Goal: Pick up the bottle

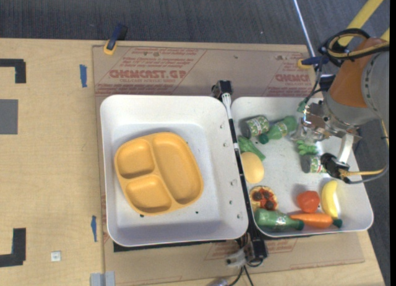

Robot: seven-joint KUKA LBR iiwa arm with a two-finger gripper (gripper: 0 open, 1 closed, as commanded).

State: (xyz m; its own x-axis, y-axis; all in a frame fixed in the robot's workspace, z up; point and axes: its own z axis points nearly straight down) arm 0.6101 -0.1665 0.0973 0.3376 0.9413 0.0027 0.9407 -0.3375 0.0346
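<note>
The gripper [309, 135] is hung over the right bin [362, 216], well beyond the green bottle [276, 220]; jaw state cannot be told.

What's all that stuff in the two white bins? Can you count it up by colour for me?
Green: 5, bottle, can, second bottle, can, leafy bit
Yellow: 3, plate, banana, lemon
Red or orange: 3, tomato, carrot, pizza slice
Total: 11
</note>
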